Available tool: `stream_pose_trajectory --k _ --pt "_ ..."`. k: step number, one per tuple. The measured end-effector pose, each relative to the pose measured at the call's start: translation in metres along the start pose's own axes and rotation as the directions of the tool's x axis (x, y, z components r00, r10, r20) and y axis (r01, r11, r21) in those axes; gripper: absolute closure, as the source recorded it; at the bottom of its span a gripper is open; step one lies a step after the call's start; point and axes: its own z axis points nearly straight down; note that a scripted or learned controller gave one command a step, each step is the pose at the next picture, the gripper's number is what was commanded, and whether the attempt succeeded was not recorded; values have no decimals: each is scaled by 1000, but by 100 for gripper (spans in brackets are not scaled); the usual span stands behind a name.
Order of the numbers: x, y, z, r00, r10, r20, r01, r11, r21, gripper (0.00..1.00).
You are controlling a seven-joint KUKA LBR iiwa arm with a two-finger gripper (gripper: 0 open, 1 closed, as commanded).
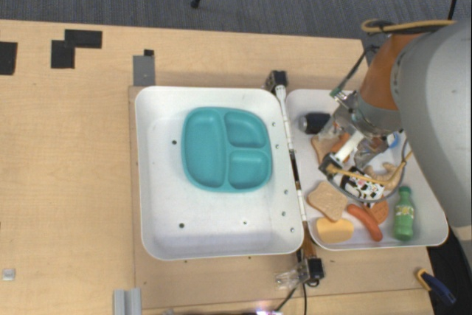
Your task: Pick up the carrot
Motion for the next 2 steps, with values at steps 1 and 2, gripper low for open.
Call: stream_pose_trajectory --k 1,2 --pt "-8 -5 10 959 284 -2 -284 959 7 0" --pt "-37 -30 9 888 459 -8 -459 888 -2 0"
